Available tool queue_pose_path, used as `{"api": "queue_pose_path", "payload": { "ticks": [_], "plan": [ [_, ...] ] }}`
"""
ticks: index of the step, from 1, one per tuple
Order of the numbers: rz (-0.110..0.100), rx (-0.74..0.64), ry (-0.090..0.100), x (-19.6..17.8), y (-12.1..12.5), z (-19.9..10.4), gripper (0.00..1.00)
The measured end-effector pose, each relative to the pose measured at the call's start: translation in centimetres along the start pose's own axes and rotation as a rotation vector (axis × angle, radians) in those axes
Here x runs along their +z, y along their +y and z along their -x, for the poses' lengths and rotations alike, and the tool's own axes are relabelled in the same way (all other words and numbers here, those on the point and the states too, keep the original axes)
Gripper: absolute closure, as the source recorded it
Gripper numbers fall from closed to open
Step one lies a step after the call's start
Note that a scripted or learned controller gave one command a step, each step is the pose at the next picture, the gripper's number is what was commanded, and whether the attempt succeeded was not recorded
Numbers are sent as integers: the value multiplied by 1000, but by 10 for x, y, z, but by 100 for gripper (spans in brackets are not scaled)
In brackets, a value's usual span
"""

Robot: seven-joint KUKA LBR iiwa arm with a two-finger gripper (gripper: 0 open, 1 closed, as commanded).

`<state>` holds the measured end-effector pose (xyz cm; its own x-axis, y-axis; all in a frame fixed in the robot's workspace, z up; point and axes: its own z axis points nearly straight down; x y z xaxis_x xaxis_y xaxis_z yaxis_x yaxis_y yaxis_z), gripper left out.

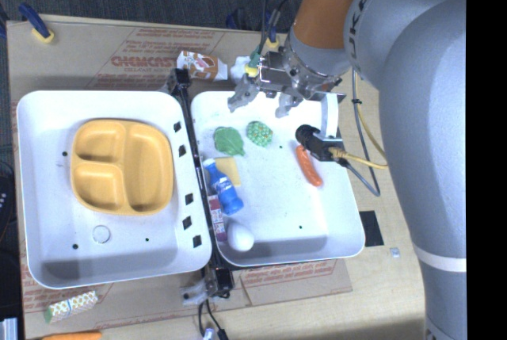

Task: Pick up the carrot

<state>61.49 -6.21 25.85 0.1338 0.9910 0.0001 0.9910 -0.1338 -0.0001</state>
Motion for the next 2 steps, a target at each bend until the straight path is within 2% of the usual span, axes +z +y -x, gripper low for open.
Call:
{"api": "queue_pose_path", "payload": {
  "ticks": [1, 2],
  "plan": [
    [-5, 38, 0, 68, -23, 18, 0],
    [-7, 304, 0, 167, -38, 49, 0]
  ]
}}
